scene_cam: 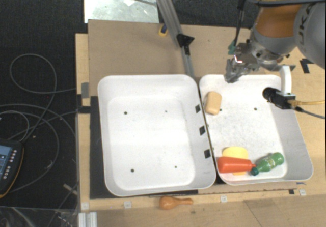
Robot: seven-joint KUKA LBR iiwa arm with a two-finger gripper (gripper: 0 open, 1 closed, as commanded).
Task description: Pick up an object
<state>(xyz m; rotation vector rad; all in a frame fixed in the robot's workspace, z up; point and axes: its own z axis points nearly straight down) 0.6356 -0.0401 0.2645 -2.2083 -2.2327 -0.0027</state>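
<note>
Arm raised over the far edge of the right bin, nothing in its grip that I can see.

From my screen the arm comes in from the upper right, orange band uppermost, wrist tipped down so the pincer hangs by the right bin's far rim; I cannot tell whether it is clenched or released. The tan block lies near the bin's left wall, below and left of the pincer. At the near edge sit a yellow piece, an orange carrot and a green bottle, clustered together. A brown pear-shaped toy rests on the counter.
</note>
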